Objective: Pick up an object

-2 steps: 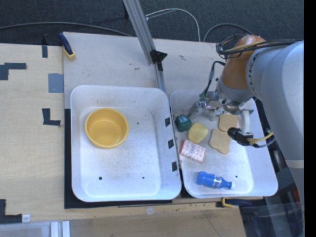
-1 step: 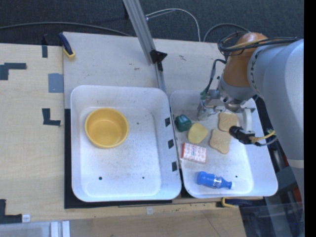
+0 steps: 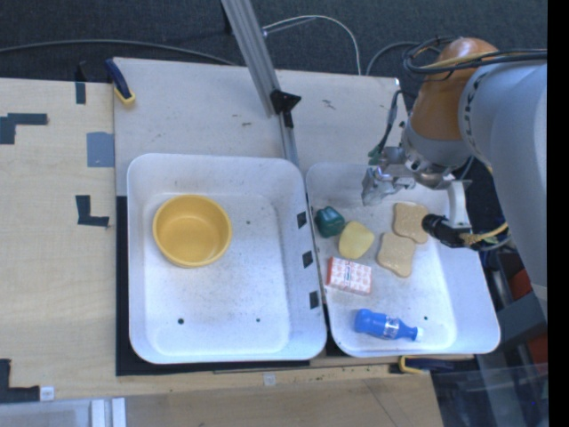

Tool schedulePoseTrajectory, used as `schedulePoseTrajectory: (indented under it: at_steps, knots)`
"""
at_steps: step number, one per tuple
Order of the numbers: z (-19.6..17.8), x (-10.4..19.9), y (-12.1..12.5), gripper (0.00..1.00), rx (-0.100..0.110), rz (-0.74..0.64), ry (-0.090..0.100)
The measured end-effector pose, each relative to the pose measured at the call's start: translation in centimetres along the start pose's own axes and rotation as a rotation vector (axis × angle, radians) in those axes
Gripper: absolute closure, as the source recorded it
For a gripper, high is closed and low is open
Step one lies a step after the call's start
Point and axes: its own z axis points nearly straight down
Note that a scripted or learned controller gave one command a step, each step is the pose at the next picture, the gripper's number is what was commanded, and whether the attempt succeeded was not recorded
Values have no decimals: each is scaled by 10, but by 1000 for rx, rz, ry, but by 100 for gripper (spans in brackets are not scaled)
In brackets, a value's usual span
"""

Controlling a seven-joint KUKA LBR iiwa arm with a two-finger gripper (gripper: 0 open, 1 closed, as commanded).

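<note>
The right bin (image 3: 462, 323) holds several small objects: a dark green block (image 3: 330, 221), a yellow rounded piece (image 3: 355, 239), a red and white box (image 3: 348, 276), a blue bottle (image 3: 384, 325) lying on its side, and two tan bread-like pieces (image 3: 410, 221) (image 3: 396, 253). My gripper (image 3: 377, 188) hangs over the far part of this bin, just left of the upper tan piece and above right of the green block. Nothing shows between its fingers.
The left bin (image 3: 258, 310) holds a yellow bowl (image 3: 191, 229). A slanted metal pole (image 3: 253, 43) rises from behind the bins' divide. Cables trail at the back right, and a blue and yellow clamp (image 3: 119, 80) sits at the bench's far left.
</note>
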Motion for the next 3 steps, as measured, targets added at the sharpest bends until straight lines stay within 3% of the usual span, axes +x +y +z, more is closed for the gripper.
schedulePoseTrajectory:
  at_steps: [3]
  knots:
    - [-134,1,-4,100,-2,-1,0]
